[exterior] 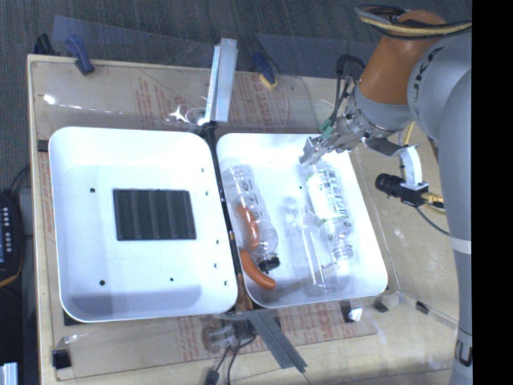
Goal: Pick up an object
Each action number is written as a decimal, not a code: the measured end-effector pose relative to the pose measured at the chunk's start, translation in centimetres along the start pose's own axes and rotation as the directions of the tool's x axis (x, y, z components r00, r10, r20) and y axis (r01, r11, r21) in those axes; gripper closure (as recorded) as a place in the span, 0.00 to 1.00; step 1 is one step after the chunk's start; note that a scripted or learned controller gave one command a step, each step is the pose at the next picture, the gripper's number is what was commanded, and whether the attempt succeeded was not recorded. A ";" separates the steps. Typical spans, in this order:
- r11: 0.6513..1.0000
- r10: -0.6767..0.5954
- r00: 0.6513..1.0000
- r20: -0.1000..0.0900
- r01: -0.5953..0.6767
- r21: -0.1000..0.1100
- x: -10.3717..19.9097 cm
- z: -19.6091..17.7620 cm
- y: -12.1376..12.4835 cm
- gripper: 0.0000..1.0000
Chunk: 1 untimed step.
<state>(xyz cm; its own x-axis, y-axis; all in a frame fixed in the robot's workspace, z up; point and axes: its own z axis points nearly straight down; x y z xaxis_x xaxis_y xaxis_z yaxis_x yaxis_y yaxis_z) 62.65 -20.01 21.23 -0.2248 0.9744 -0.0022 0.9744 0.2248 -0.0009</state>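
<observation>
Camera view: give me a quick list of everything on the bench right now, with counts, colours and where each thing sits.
White bins: 2, side by side; left bin, right bin.
Dark ribbed panel: 1, black, middle of left bin.
Clear plastic bottles: about 3, right bin; one with orange contents on its left side, a labelled one to the right, another between them.
Blue clamps: 2, bench's far edge.
Arm: 1, grey with orange band, from the right.
Gripper: 1, over the right bin's far side.

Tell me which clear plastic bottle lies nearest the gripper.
The clear plastic bottle with the white label, rightmost in the right bin; its top lies just under the gripper.
</observation>
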 end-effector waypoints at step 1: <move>1.000 -0.003 1.000 0.001 0.003 0.001 0.0 -1.0 0.0 1.00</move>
<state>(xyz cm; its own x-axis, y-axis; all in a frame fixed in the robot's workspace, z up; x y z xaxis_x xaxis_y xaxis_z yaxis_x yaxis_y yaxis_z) 62.70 -20.00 22.25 -0.2279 0.9737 -0.0028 0.9737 0.2279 -0.0019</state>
